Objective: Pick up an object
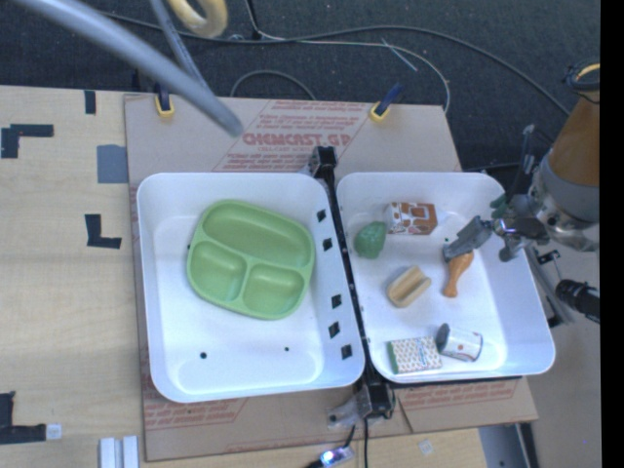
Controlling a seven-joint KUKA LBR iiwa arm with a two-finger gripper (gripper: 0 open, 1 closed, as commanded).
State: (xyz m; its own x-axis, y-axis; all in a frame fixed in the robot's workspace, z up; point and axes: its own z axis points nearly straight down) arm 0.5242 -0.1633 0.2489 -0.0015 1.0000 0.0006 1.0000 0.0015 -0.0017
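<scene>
My hand [485,234] hangs over the right bin's [517,300] right side, fingers spread and holding nothing. One fingertip [458,250] sits just above the carrot [456,273]. Near it lie a bread roll [408,286], a green ball [370,240], a brown carton [410,217], a can [458,342] and a patterned box [414,355]. A green tray [251,258] fills the left bin [166,310].
</scene>
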